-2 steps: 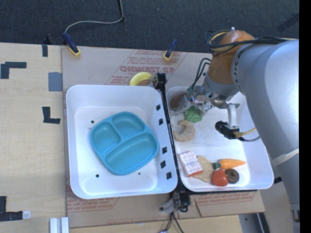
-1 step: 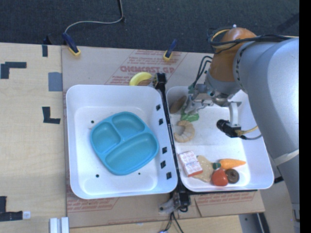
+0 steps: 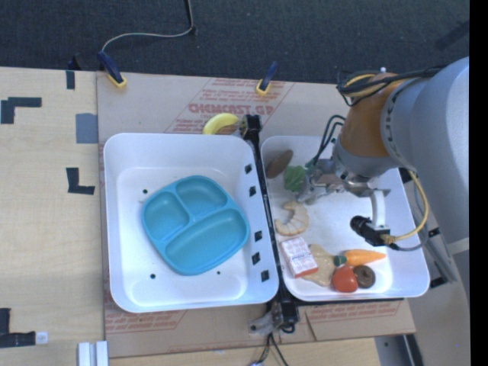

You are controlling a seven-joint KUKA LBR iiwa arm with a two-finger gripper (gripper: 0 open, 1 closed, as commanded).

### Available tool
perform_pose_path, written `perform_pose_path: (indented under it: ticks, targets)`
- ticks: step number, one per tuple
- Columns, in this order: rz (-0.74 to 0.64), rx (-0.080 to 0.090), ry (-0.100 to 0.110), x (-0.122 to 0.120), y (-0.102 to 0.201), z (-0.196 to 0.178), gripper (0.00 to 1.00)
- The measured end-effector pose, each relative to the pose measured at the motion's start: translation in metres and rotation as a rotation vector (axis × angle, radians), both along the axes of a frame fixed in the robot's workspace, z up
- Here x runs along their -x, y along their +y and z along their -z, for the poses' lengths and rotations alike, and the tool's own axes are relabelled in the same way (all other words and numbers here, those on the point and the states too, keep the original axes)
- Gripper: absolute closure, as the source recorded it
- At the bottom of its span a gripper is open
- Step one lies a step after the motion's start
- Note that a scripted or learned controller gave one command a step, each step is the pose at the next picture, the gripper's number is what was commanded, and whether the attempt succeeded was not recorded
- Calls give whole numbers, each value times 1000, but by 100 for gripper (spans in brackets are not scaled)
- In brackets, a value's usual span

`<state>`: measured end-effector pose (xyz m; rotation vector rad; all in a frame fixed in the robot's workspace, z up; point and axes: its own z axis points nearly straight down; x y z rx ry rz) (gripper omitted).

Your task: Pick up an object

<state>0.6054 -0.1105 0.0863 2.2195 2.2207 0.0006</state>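
A: Which step is being done?

B: The reaching step, it seems. The hand (image 3: 311,191) is held low in the right bin (image 3: 404,277), close to the wall between the two bins. Nothing is seen held in it.

A: Is the hand open or closed?

B: That cannot be told. The tips are too small and dark to be made out.

A: What could be picked up?

B: A green broccoli piece (image 3: 296,178) is seen just beside the hand, maybe touching it. A brown thing (image 3: 279,159) is placed a bit past it. A pale ring-shaped snack (image 3: 293,219) is found just below the hand. Further away are a red-and-white packet (image 3: 299,257), a carrot (image 3: 364,256) and a tomato (image 3: 345,279).

A: What is needed next?

B: It is guessed that the hand must be closed around the broccoli piece and then lifted straight up
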Motion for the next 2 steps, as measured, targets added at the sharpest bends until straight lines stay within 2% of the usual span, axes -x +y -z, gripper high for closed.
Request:
perform_pose_path:
  ticks: [1, 2]
  targets:
    - [-1, -1, -3, -1, 1, 0, 0]
    - [0, 1, -4, 29, 13, 0, 0]
